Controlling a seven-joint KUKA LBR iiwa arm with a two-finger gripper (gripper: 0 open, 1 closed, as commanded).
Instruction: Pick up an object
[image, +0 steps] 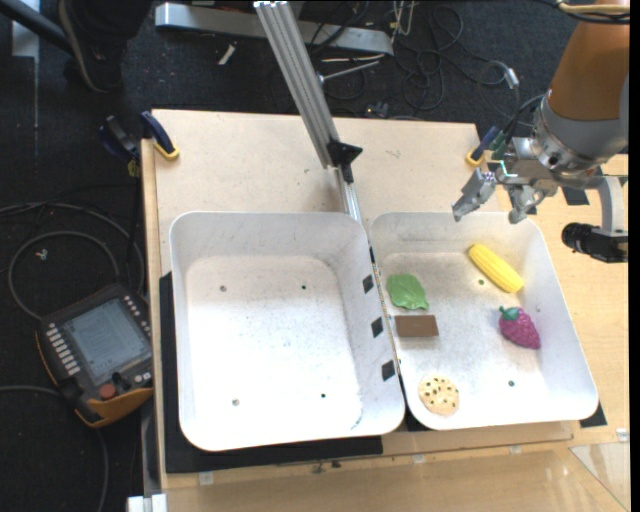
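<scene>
Arm hangs above right bin's (560, 330) far rim, claw (497, 204) spread, holding nothing

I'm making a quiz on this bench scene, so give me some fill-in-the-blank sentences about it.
1. All five items lie in the ___ bin.
2. The yellow corn lies nearest the ___.
3. The brown block lies just below the ___ leaf.
4. The cookie has dark ___.

Missing words: right; gripper; green; spots
</scene>
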